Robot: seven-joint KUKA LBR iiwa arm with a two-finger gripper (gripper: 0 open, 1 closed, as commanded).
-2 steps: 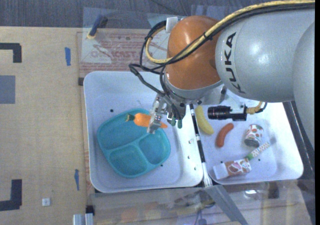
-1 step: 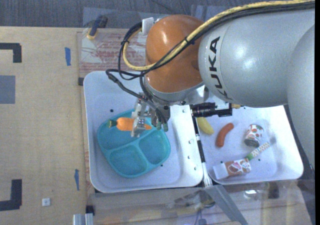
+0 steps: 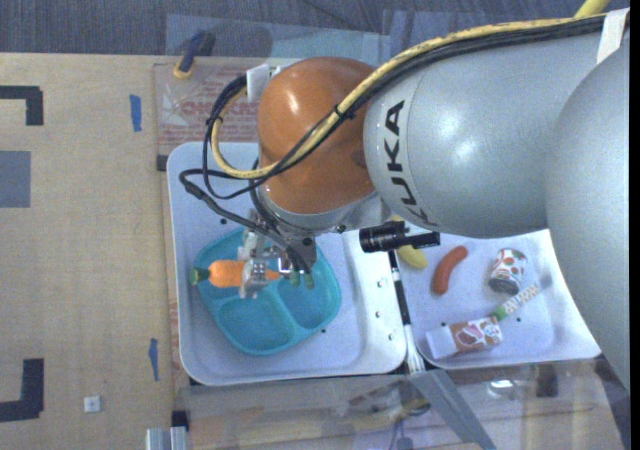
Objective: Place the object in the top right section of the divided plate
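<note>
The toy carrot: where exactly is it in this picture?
The toy carrot lies in the upper left part of the blue divided plate, in the left white bin, right beside the gripper under the arm's orange band.

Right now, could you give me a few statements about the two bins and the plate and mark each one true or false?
1. The blue divided plate lies in the left bin. True.
2. The carrot lies in the right bin. False: it is over the plate, at the claw.
3. A red sausage lies in the right bin. True.
4. The plate is red. False: it is blue.
5. The arm's band above the wrist is orange. True.
</note>
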